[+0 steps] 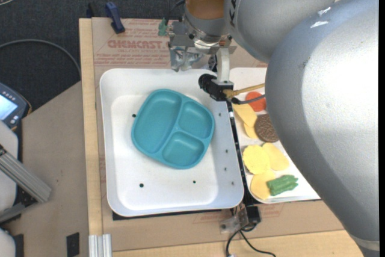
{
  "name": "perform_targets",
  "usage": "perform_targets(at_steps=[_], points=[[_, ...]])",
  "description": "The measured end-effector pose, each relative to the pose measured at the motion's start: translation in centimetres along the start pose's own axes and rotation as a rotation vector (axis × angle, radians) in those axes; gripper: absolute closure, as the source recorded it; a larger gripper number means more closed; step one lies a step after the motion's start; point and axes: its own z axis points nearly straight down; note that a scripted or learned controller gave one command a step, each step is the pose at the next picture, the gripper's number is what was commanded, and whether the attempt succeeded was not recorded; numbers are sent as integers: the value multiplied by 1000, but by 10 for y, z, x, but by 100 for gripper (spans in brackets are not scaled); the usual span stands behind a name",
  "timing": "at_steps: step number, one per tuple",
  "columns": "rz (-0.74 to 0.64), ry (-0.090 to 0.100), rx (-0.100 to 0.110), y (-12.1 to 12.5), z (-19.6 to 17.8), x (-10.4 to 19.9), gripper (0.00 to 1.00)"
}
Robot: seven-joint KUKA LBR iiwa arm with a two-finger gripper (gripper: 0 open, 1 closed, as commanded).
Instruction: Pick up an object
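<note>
Grey arm [325, 69] bulks across the right side, hiding most of the right bin [255, 75]; left bin [114, 129] shows whole; teal divided plate [173, 128] lies flat near its centre; in the right bin, partly covered: yellow pieces [264, 158], brown disc [264, 128], green piece [281, 184], red piece [257, 102]; gripper [186, 57] hangs above the left bin's far rim, apart from the plate; finger gap cannot be made out.

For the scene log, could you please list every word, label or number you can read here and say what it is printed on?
"CHEMCAST" in red print on the brown board behind the left bin.
Smaller red lines around that word: too blurred to read.
Screen of the device at the left edge: lit, nothing legible.
</note>
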Motion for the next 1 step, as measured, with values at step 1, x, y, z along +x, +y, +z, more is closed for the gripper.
perform_targets(at_steps=[1], points=[[-1,-1,14,2,-20,71,100]])
